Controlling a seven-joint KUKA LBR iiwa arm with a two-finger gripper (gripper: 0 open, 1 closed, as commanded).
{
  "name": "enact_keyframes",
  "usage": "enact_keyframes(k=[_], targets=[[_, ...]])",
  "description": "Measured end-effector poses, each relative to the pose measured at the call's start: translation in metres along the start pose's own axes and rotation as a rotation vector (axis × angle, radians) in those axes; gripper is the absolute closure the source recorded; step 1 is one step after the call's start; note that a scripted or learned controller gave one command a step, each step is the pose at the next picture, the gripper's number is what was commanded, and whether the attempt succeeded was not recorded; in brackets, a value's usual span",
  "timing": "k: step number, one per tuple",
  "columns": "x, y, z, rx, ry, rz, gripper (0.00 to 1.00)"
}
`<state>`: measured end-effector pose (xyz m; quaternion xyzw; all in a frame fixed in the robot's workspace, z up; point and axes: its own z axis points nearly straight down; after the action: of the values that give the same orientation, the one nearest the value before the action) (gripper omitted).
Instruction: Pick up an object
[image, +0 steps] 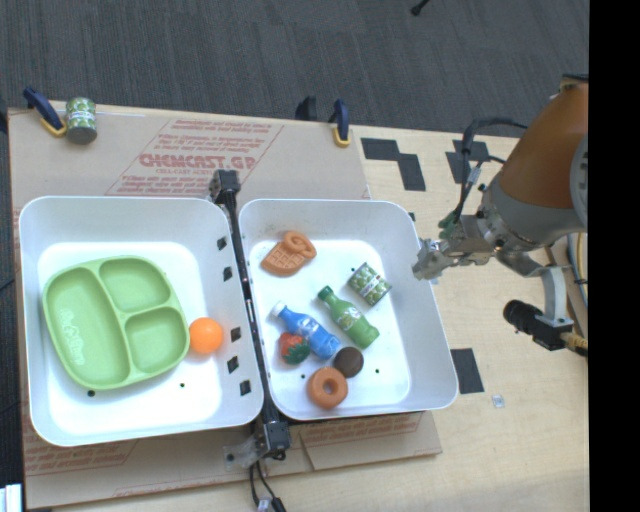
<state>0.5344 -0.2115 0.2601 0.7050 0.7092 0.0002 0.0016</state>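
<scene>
The right bin (425, 300) holds a brown waffle-like pastry (288, 252), a small green can (368, 284), a green bottle (348, 316), a blue bottle (308, 331), a strawberry (292, 348), a dark chocolate donut (348, 361) and a glazed donut (327, 387). In the left bin (40, 225) lie a green divided plate (112, 320) and an orange ball (205, 336). My gripper (428, 262) hovers just outside the right bin's right wall, level with the green can and apart from every object.
A cardboard sheet (200, 150) lies behind the bins, held by blue clamps (340, 122), with a small green can (81, 118) at its far left corner. Black markers (393, 158) dot the bench at the right. A clip (225, 184) joins the bins.
</scene>
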Motion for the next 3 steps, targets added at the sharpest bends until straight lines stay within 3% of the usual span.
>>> enact_keyframes(k=[1,2,3], targets=[[0.0,0.083,0.032,0.004,0.002,0.0,1.0],[0.019,0.047,-0.013,0.003,0.003,0.001,1.0],[0.0,0.023,0.028,0.005,0.002,0.001,1.0]])
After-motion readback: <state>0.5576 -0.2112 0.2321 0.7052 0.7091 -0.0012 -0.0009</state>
